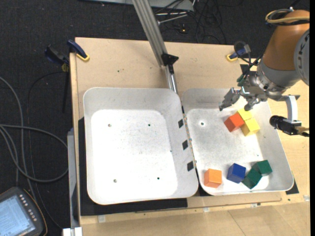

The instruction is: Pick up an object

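My gripper (238,104) hangs over the back part of the right bin (211,144), its two fingers spread apart with nothing between them. Just below it lie a red-orange cube (234,122) and a yellow block (250,125), touching each other. Along the bin's front edge sit an orange cube (212,177), a blue cube (236,172) and two green blocks (258,173) close together.
The left bin (130,141) lies beside the right one, their rims meeting in the middle. A slanted metal pole (153,31) rises from the bench's back edge. Clamps (78,51) sit at the bench's back corners. A cable and black fitting (285,124) hang right of the gripper.
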Tool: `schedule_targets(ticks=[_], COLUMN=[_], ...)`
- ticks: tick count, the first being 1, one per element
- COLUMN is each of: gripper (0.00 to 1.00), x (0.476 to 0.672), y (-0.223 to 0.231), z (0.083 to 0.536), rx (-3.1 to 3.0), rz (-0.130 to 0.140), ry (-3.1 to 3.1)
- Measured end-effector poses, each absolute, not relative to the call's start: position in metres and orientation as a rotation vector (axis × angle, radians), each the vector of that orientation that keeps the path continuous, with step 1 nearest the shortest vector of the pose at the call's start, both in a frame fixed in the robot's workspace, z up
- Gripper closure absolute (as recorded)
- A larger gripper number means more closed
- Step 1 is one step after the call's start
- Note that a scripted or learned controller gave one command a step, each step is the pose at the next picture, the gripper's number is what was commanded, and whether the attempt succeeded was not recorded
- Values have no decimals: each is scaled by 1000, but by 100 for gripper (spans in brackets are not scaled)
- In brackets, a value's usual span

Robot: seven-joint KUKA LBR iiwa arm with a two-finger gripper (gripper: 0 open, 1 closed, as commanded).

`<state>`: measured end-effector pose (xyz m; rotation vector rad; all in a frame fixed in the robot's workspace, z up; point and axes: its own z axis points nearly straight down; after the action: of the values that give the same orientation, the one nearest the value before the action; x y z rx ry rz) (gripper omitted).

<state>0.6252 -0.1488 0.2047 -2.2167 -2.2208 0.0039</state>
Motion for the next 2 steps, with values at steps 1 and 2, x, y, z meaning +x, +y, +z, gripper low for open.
schedule_targets(ticks=[1,2], gripper=[0,0], x=[626,623], y=[-149,-144], z=[207,143], rx=[-2218,-2217], rz=[2,6], ry=[-2224,-2219])
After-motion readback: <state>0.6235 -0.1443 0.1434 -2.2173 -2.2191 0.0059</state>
